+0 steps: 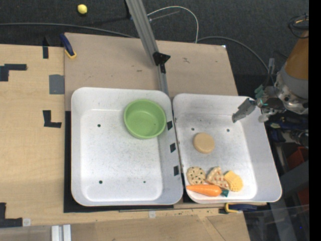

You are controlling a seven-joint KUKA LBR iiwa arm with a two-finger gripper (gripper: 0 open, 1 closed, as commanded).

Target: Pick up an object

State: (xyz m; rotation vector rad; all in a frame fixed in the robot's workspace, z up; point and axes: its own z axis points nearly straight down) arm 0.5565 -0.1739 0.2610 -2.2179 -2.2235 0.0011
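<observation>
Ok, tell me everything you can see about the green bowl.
The green bowl is round, light green and looks like smooth plastic, with a plain rim and a slightly darker inside. It stands upright, mouth up, with nothing visible in it. It sits on the floor of the left bin, in that bin's far right part, near the wall shared with the right bin. Nothing but the bin touches it. The gripper is well away, over the right bin's far edge.

grey arm (293, 82) with orange band, dark wrist hardware, perhaps teal fittings
</observation>
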